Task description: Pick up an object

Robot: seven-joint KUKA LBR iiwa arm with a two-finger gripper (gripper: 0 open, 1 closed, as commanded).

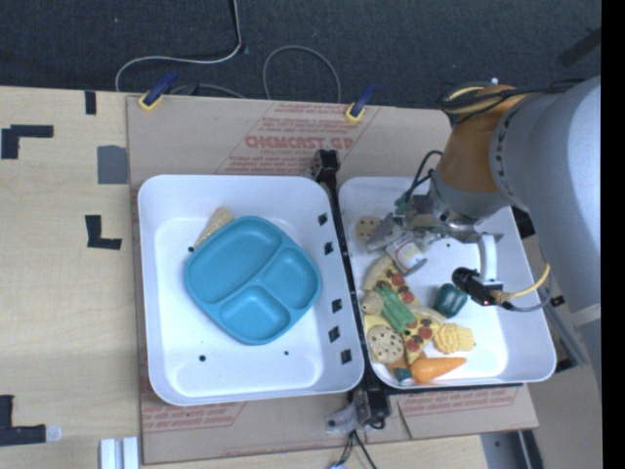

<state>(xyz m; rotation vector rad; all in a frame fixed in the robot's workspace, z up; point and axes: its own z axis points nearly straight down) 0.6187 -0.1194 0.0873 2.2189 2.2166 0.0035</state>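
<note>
While you watch, note:
gripper [408,240]: low over right white bin [522,291], far-left of toy-food pile; finger gap unreadable, grasp can't tell.
blue plastic divided plate [254,278]: left bin, apart.

We see a pale wooden bench [59,291] filling the lower part of the view, marked with dark grey tape shapes [27,140] at 9 o'clock. A brown cardboard sheet [283,140] with red print lies on it, clipped along its far edge by a yellow-and-blue clamp [156,94] at 11 o'clock and another clamp [359,104] near 12 o'clock. Beyond the bench, across the top, lies dark blue-grey carpet [391,18], where a thin pale cable [232,27] loops. The light is even and soft.
</note>
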